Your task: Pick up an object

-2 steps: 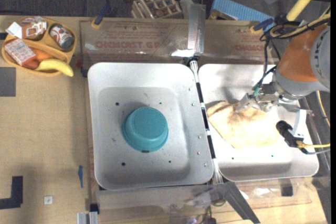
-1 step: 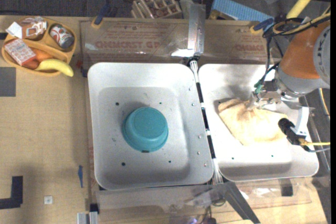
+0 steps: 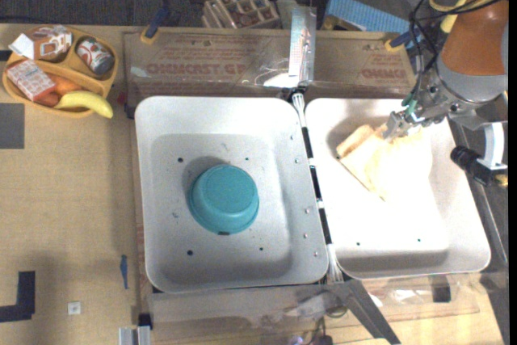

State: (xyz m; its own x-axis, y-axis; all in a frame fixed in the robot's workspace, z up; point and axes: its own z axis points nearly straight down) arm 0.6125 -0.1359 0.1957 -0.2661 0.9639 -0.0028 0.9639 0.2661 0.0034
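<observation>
A pale yellow, flat, cloth-like object [image 3: 367, 160] lies in the right bin [image 3: 420, 246], toward its upper left. My gripper [image 3: 400, 125] is right at this object's upper right edge, touching or overlapping it. The grey arm with its orange band [image 3: 478, 40] comes down from the upper right. A teal bowl [image 3: 224, 198] sits upside down in the middle of the left bin [image 3: 161, 133], far from the gripper.
A yellow tray [image 3: 24, 97] with a banana [image 3: 85, 102] and other toy food stands on the bench at far left. A cardboard wall [image 3: 210, 65] runs behind both bins. Cables and boxes lie beyond it.
</observation>
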